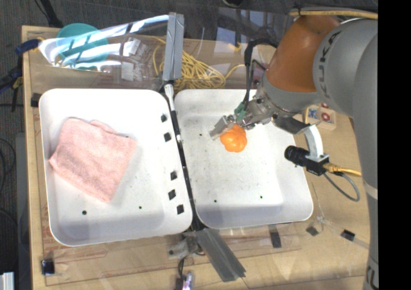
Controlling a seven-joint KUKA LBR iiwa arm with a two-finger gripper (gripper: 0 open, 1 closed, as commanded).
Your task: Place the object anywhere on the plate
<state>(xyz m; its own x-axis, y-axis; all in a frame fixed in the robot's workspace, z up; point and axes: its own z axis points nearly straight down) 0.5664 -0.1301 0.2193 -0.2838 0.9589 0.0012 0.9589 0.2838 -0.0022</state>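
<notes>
A small orange object (234, 140) is in the right bin (282, 199), in its upper middle part. My gripper (229, 129) hangs directly over it, reaching in from the right, and its tip overlaps the object's top edge. The view does not let me tell whether the object is gripped or just lies under the gripper. A pink folded cloth (93, 157) lies in the left bin (128, 218), towards its left side.
A ridge with black clips (174, 154) divides the two bins. Behind them lie a coil of yellow cable (192, 70) and a clear plastic bag with a teal thing (90, 48). The grey and orange arm (321, 58) covers the bench's upper right.
</notes>
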